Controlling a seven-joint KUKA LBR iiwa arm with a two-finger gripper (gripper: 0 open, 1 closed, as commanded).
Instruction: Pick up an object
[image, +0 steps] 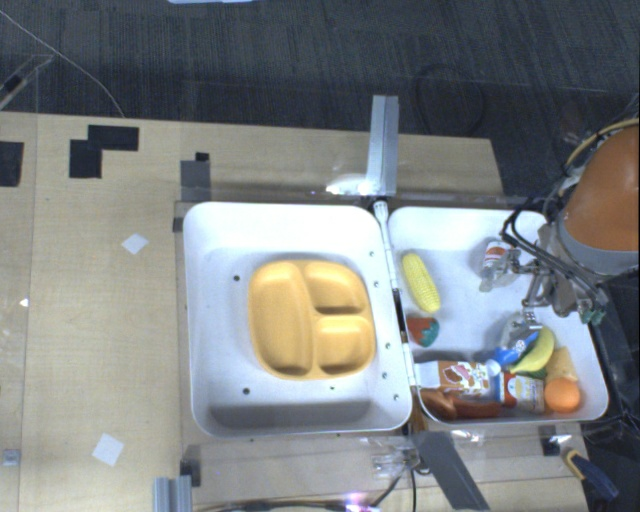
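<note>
nothing lifted yet, judging by how things lie: every item resting in the right bin (600, 400), so the whole pick left to do. nearest the front wall of that bin, a heap: orange ball (564, 396), flat snack packet (470, 379), brown sausage-like piece (462, 407), banana (537, 354) yellow with a blue piece beside it. further back, a small red-and-green thing (423, 330), then the corn cob (421, 281), yellow, knobbly, lying free and well apart from the heap, likely the easiest target. gripper (512, 290) hanging over the bin's rear half, beyond the banana; open or closed, cannot tell. left of that bin, a yellow divided tray (310, 317).
</note>
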